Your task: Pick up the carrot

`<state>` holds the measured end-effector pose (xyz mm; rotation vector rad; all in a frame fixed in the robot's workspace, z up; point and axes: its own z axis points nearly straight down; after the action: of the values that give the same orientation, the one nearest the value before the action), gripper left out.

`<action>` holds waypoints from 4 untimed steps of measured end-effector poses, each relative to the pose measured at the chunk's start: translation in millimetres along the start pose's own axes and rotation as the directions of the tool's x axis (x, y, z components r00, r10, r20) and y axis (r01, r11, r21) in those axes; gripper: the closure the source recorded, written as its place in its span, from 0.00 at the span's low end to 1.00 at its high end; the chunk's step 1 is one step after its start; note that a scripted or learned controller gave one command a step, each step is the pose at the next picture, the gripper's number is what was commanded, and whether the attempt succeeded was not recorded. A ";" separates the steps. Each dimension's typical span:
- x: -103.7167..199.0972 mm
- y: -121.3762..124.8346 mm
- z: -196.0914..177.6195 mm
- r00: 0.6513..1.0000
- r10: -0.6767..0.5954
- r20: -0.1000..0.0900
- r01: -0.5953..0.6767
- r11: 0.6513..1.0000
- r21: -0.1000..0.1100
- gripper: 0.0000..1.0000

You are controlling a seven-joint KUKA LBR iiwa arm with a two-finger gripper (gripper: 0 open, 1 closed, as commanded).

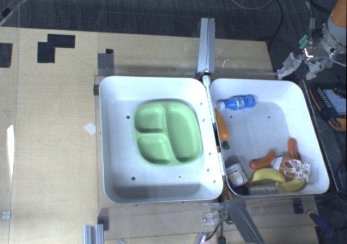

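The carrot (221, 124) is a slim orange piece with a dark green end, lying lengthwise against the left wall of the right bin (271, 121). The gripper (301, 64) hangs at the far upper right, just beyond the right bin's back right corner and well away from the carrot. It has nothing in it that I can see. The arm's orange band sits at the view's top right edge.
A blue and white bottle (237, 102) lies near the carrot's far end. A small can (235, 173), a banana (274, 178), two sausages (263, 160), a brush and a printed carton (294, 169) crowd the right bin's front. A green divided plate (168, 132) fills the left bin (116, 145).
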<state>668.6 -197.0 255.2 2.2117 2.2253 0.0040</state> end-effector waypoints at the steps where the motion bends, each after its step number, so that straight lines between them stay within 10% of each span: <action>1: -7.4 0.9 122.9 1.000 -0.001 0.001 0.001 1.000 0.001 0.00; 2: 37.0 -72.3 161.1 0.958 -0.288 0.000 0.288 0.958 -0.001 0.00; 3: 37.2 -69.6 148.5 0.957 -0.289 0.003 0.289 0.957 -0.009 1.00; 4: 24.0 2.2 167.7 0.978 -0.208 0.002 0.208 0.978 -0.004 1.00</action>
<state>671.4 -173.1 87.5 1.9650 2.4410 0.0061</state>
